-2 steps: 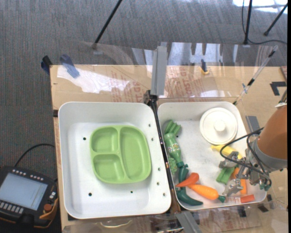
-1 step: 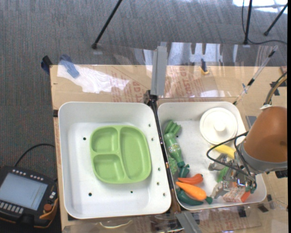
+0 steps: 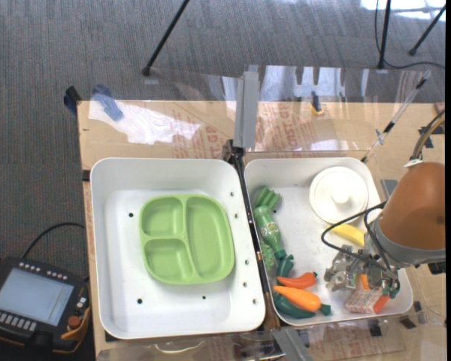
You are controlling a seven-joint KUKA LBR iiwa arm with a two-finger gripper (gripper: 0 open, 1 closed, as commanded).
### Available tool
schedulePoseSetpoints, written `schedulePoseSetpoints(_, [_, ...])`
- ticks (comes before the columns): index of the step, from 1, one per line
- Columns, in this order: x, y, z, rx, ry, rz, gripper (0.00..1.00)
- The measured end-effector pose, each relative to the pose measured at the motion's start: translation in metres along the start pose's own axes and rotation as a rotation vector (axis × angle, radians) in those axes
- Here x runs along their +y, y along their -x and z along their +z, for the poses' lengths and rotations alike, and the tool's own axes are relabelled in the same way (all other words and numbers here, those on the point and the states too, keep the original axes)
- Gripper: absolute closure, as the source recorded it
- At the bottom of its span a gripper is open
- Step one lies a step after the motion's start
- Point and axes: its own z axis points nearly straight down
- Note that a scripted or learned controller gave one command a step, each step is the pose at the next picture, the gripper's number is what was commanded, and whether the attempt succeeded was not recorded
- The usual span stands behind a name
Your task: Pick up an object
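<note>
The gripper (image 3: 358, 275) sits low in the right bin (image 3: 301, 173), over a small pinkish block (image 3: 363, 300) near the front corner; whether its jaws are spread or pinching is impossible to tell. Around it lie two orange carrots (image 3: 298, 298), green vegetables (image 3: 269, 224), what may be a yellow banana (image 3: 349, 234) and a white lid (image 3: 338, 193). The left bin (image 3: 116, 177) holds a green divided plate (image 3: 186, 238). A crumpled white cloth (image 3: 146, 123) rests on the bench (image 3: 286, 122), above grey carpet (image 3: 30, 74).

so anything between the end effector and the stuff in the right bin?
Nothing visible does. The end effector is low in the right bin, beside the carrots, with a yellow piece just behind it.
</note>
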Motion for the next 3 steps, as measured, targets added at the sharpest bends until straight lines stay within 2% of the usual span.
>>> schedulePoseSetpoints(1, [-0.024, 0.074, 0.008, -0.004, -0.001, 0.036, 1.00])
schedulePoseSetpoints(2, [-0.015, 0.003, 0.010, 0.002, -0.001, 0.072, 1.00])
schedulePoseSetpoints(3, [-0.015, 0.105, 0.008, -0.005, -0.001, -0.081, 1.00])
